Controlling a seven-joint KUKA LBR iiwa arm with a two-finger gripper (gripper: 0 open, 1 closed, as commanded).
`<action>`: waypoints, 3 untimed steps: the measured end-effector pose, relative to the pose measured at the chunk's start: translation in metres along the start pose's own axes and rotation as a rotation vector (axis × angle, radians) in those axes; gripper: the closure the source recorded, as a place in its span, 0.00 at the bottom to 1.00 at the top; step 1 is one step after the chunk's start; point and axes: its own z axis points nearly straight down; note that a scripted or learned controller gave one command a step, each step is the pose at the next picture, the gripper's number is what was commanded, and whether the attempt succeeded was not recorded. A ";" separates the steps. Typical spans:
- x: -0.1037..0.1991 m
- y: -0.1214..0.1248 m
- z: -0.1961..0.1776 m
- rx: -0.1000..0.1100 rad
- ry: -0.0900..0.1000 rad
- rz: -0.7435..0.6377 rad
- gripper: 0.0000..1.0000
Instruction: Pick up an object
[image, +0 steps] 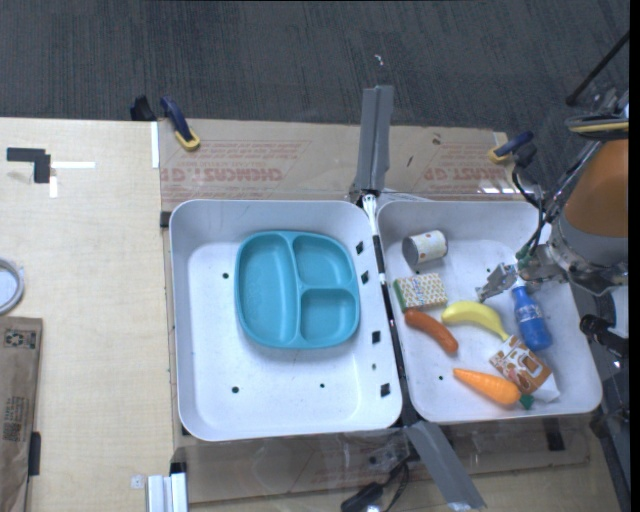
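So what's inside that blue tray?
Nothing that I can see: the blue tray in the left bin shows three bare compartments. What lies under the tray is covered, so I cannot tell.

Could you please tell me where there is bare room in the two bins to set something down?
Left bin: bare floor all around the blue tray, widest along the near edge. Right bin: a small patch between sausage and carrot; it is crowded around banana, bottle and gripper.
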 end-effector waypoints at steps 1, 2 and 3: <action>-0.006 0.017 0.000 0.001 -0.007 -0.203 0.00; 0.016 -0.016 0.000 0.002 -0.012 -0.349 0.00; 0.015 -0.016 -0.010 0.000 -0.013 -0.345 1.00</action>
